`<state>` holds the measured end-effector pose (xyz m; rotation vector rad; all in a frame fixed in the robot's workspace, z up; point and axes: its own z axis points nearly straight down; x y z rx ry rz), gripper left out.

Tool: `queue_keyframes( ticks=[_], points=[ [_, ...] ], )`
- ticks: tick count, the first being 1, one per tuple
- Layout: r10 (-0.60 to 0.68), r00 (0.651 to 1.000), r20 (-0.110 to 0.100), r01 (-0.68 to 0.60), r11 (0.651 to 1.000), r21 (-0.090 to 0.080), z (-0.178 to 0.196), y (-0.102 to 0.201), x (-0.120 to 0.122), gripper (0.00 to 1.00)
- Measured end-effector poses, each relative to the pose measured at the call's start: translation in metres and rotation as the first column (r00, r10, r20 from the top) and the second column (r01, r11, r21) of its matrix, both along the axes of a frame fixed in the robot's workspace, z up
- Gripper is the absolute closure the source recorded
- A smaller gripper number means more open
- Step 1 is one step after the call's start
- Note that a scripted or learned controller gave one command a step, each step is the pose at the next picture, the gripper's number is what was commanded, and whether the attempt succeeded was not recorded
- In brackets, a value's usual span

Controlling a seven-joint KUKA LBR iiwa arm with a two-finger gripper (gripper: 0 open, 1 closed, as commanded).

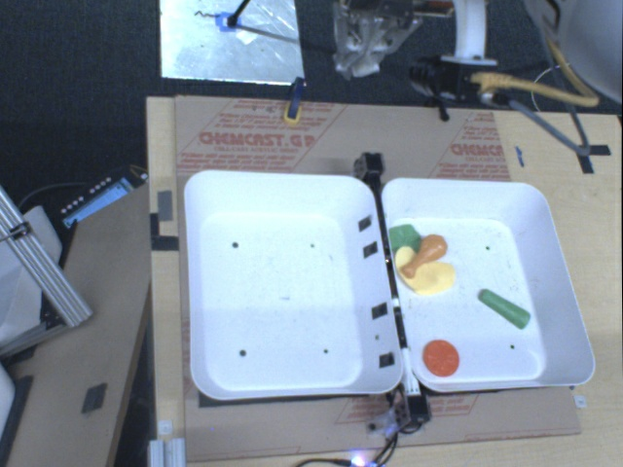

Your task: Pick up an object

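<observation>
**Five toys in the right bin, gripper high above**

The right bin (560, 261) holds five small objects. Against its left wall sits a cluster of three: a green piece (403, 234), an orange drumstick (424, 253) lying across it, and a yellow piece (431, 279) touching the drumstick's lower end. A green cylinder (504, 307) lies tilted further right, apart from the cluster. A red disc (441, 358) lies flat near the bin's front edge. The left bin (209, 261) stands beside it, the two touching along a clipped seam. The gripper (362, 58) hangs at the top of the view, beyond the bins' far edge, well apart from all five objects; nothing shows between its fingers, and whether they are wide or narrow I cannot tell
</observation>
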<state>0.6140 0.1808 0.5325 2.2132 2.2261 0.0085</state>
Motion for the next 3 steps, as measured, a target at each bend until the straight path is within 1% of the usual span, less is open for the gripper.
queue_keyframes(
  ticks=[1,2,3],
  points=[
    [0.001,1.000,-0.003,-0.001,1.000,0.000,0.003,0.025,0.002,1.00],
    [-0.015,1.000,-0.004,0.015,1.000,-0.004,0.003,-0.087,0.009,1.00],
    [-0.017,1.000,-0.003,0.017,1.000,-0.006,0.003,-0.217,-0.003,1.00]
  ],
)
